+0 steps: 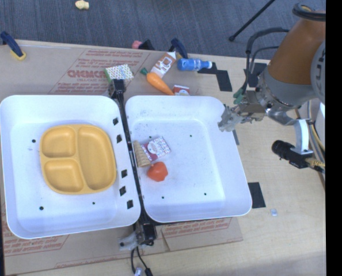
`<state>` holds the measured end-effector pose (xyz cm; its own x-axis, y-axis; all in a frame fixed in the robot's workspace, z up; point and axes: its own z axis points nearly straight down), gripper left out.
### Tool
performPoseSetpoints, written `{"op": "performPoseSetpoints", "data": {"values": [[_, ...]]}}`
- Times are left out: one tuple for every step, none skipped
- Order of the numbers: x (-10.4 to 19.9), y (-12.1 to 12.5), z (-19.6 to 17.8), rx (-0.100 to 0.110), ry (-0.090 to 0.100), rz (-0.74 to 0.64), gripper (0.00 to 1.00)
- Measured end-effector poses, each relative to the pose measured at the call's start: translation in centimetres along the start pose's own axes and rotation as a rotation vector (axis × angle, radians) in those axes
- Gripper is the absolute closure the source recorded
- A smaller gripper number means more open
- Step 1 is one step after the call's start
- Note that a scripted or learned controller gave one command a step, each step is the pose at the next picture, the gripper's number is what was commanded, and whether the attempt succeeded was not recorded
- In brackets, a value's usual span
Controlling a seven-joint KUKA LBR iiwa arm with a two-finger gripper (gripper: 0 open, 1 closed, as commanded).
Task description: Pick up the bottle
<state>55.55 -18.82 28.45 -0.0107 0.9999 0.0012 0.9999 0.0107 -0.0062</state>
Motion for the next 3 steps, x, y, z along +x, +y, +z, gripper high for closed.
{"op": "performPoseSetpoints", "data": {"values": [[-2.2,-1.5,12.1,0.0,0.001,0.235,1.0],[4.4,-7.9,13.4,0.002,0.003,0.448,1.0],[8.4,-7.8,10.0,-0.003,0.001,0.31,1.0]]}}
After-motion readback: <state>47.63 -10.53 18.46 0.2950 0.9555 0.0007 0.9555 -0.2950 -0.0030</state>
